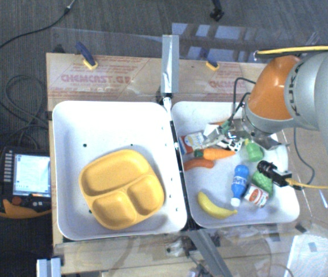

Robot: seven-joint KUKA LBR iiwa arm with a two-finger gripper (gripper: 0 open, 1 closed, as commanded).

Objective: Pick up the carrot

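The carrot [217,153] is orange with a green stub at its left end and lies flat in the right bin [288,212], near the bin's middle. My gripper [228,138] hangs just above the carrot's right end, under the orange band of the arm. Its black-and-white tip hides what lies directly beneath it. I cannot make out whether anything sits between its tips.
Around the carrot lie an orange-red piece [198,164], a small carton [194,140], a green item [254,152], a blue bottle [239,182], a banana [215,206] and a red-and-white can [256,196]. The left bin [71,126] holds a yellow divided plate [122,186].
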